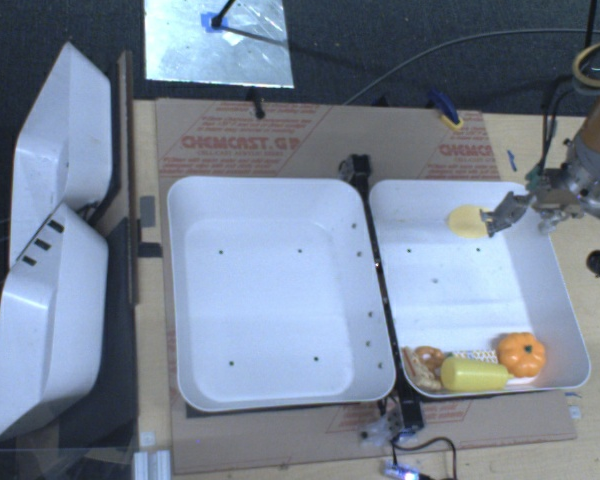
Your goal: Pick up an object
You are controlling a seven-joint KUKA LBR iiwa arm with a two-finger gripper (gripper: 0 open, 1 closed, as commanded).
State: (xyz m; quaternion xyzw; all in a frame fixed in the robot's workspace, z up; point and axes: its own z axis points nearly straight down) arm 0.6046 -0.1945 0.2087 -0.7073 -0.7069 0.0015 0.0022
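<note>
In the right bin [540, 268], a pale yellow rounded object [465, 221] lies near the far wall. An orange pumpkin-like toy [521, 353], a yellow cylinder [472, 374] and a small brown pretzel-shaped piece [425, 360] crowd the near edge. My gripper [525, 214] hangs over the bin's far right part, just right of the pale yellow object. It is open, with one fingertip [495, 222] close beside that object, and nothing sits between the fingers.
The left bin [185, 268] lies beside the right one, with a black divider [380, 278] between them. Spare white bins [55, 238] are stacked at the far left. A metal sheet [218, 26] lies behind the bench, and cables run at the right.
</note>
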